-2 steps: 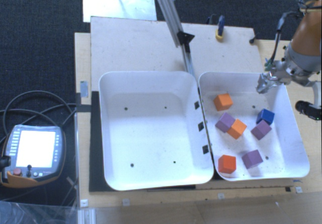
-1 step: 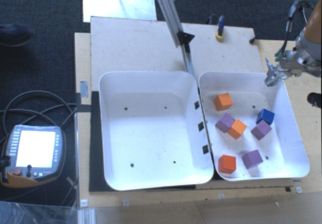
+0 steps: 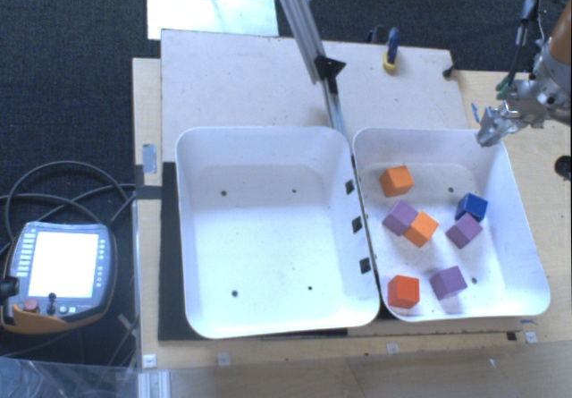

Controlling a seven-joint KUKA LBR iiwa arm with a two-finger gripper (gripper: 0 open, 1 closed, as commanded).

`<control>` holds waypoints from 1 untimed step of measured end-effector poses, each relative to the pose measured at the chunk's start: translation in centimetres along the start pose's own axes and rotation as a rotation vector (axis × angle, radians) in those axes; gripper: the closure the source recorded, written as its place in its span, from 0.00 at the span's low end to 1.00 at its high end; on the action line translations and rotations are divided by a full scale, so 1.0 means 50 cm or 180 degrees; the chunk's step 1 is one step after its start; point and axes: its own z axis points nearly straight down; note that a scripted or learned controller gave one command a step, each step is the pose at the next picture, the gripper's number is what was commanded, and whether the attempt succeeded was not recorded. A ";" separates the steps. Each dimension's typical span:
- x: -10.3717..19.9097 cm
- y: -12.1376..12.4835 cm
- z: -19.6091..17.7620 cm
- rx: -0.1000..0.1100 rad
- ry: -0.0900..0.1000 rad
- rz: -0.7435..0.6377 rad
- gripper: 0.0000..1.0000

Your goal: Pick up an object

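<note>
Currently the metal two-finger hand (image 3: 490,130) sits at upper right of frame, over the top-right corner of the right shallow white plastic bin (image 3: 518,199); can't tell if it's clenched or released. Nothing seen in it. Cubes all lie in that bin: 3 orange, 3 purple, 1 small blue cube (image 3: 472,207) nearest the hand. Left white bin (image 3: 192,208) alongside on the tabletop (image 3: 232,83).

**Colours on the bench**

Both bins are white: the left bin (image 3: 268,235) and the right bin (image 3: 509,208). The right bin holds three orange cubes (image 3: 397,180) (image 3: 423,228) (image 3: 404,291), three purple cubes (image 3: 399,216) (image 3: 464,230) (image 3: 448,281) and one blue cube (image 3: 472,206). The gripper (image 3: 493,126) is metallic grey.
</note>
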 end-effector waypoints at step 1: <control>0.124 -0.015 0.017 0.0010 0.0011 -0.0018 1.00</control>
